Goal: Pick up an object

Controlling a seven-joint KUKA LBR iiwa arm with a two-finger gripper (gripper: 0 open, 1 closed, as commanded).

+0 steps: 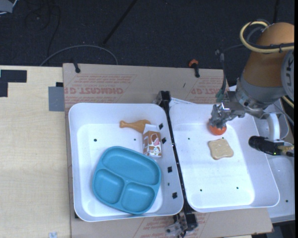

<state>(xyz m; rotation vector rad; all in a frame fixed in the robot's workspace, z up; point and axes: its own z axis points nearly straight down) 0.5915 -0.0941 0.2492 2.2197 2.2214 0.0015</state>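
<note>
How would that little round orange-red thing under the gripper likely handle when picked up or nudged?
The orange-red object looks rounded, so it may roll on the right bin's smooth white floor if nudged. It is small against the gripper just above it, so probably light. Its curved surface could slip from an off-centre pinch.

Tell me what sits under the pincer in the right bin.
Directly beneath the pincer sits a small red-orange object, touching or nearly touching it. The pincer covers its top, so its full shape is hidden. A slice of toast lies apart, nearer the camera.
</note>
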